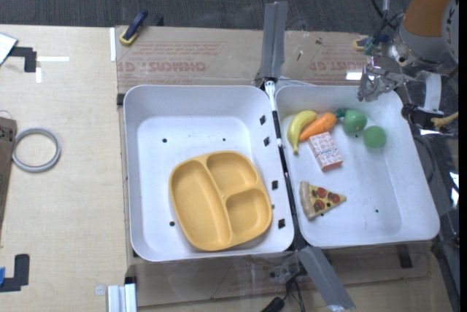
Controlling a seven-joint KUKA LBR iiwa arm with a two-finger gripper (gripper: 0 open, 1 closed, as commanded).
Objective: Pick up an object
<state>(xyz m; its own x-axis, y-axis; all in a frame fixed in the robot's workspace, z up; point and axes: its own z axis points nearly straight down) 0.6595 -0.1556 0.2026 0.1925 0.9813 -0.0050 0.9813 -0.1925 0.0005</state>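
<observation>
From the camera above, the tool (371, 87) hangs over the far right corner of the right shallow white plastic bin (408, 227), at the end of the grey arm with its orange band (430, 1); whether it is spread or pressed together I cannot tell, since that end is small and dark against the rim, and nothing shows pinched in it. The candidates for picking all lie in this right bin: a yellow toy banana (298, 128) touching an orange toy carrot (319, 124), a small red-and-white printed box (325, 151) just below them, a green pear-like toy fruit (354, 121) and a round green ball (374, 136) nearest the tool, and a flat toy pizza slice (319, 199) well apart toward the near side. The left bin (146, 179) holds a yellow three-compartment plastic plate (219, 199). The green ball looks light, stiff and smooth, likely to roll or squirt out, so a grip straight across its widest middle seems safest.
</observation>
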